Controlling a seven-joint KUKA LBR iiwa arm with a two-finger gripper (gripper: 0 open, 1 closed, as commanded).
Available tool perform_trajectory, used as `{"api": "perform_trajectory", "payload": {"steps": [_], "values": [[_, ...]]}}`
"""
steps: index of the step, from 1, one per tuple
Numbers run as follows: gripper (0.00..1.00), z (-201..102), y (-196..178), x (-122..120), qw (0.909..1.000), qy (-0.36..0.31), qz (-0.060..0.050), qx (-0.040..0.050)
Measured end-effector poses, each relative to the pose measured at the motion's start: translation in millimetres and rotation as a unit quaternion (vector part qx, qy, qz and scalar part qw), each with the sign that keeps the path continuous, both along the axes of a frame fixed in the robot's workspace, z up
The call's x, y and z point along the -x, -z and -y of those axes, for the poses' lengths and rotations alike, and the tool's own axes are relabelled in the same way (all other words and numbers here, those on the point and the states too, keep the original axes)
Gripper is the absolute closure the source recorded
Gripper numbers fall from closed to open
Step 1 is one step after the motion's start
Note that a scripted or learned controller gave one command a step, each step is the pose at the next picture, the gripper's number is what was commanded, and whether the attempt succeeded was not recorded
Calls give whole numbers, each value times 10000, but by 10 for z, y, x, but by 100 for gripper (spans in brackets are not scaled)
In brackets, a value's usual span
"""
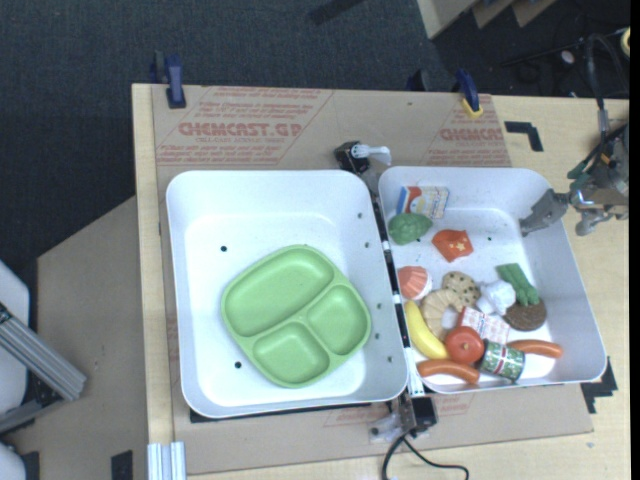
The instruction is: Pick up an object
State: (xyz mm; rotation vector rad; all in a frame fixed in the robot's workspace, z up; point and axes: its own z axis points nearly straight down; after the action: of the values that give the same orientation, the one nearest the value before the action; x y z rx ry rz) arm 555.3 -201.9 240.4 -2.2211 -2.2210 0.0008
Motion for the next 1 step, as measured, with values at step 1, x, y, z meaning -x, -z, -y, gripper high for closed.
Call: {"api": "perform_trajectory", "payload": {"steps": [1], "values": [[0, -302, 1389, -467, 10000, 4, 67, 18]]}}
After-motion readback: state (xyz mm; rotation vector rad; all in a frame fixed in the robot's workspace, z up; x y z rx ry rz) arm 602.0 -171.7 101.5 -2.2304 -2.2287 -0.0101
